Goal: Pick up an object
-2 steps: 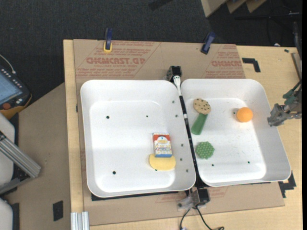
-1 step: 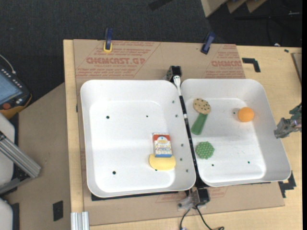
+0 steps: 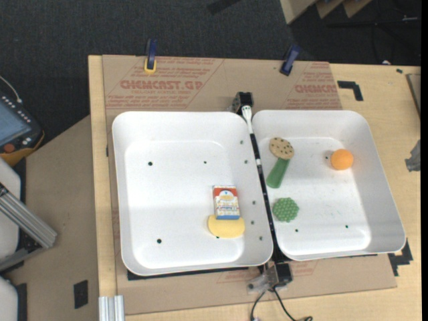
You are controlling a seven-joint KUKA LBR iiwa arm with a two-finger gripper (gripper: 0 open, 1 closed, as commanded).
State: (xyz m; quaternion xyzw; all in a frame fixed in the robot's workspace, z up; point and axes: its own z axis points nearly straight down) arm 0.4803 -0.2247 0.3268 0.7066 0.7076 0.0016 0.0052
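I judge that the task is at its very start: nothing is lifted, every object lies on the floor of a bin, and I have not yet chosen my target. About my jaws I cannot tell how they stand or whether they have hold of anything. There are two white bins side by side, the left bin (image 3: pixel 134 199) and the right bin (image 3: pixel 374 199). In the left bin I count two things: one small carton (image 3: pixel 226 201) with a red top, and one flat yellow piece (image 3: pixel 226 227) which touches the near end of the carton. In the right bin I count four things: one orange ball (image 3: pixel 342 160) toward the far right side, one green stick (image 3: pixel 277 171) near the wall between the bins, one round tan cookie (image 3: pixel 281 148) which touches its far end, and one green bumpy disc (image 3: pixel 286 209) just nearer than the stick. The orange ball stands well apart from the others, so I think it is the easiest choice; the next move calls for coming over it and descending straight with the jaws wide enough for a round thing that may roll.
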